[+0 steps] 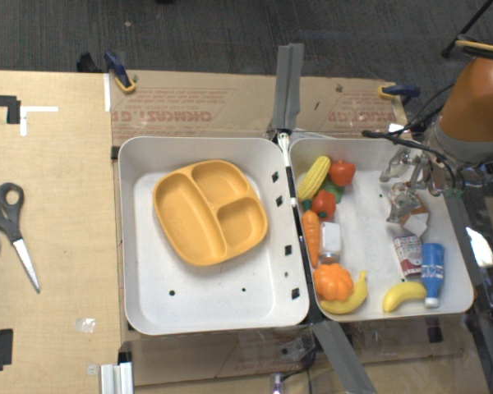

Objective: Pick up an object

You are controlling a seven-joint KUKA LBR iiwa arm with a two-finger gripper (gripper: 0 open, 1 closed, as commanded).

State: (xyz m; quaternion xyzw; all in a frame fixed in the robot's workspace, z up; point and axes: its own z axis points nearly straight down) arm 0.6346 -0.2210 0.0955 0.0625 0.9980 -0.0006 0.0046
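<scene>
The right bin point(370, 220) holds several toy foods along its left side: a corn cob point(314, 177), a red tomato point(342, 171), a red pepper point(324, 204), a carrot point(311, 235), a small white box point(331, 238), an orange pumpkin point(333, 281) and a banana point(351, 300). Near the front right lie a second banana point(403, 295), a blue bottle point(432, 273) and a red-and-white packet point(407, 254). My gripper point(404, 197) hangs over the right bin's back right part, just above the packet. A pale crumpled shape sits at its tip.
The left bin point(148, 286) carries a yellow divided plate point(211, 211). Scissors point(12, 228) lie on the wooden bench at far left. Cardboard point(197, 105) sits behind the bins. The arm's orange band point(475, 97) is at the right edge.
</scene>
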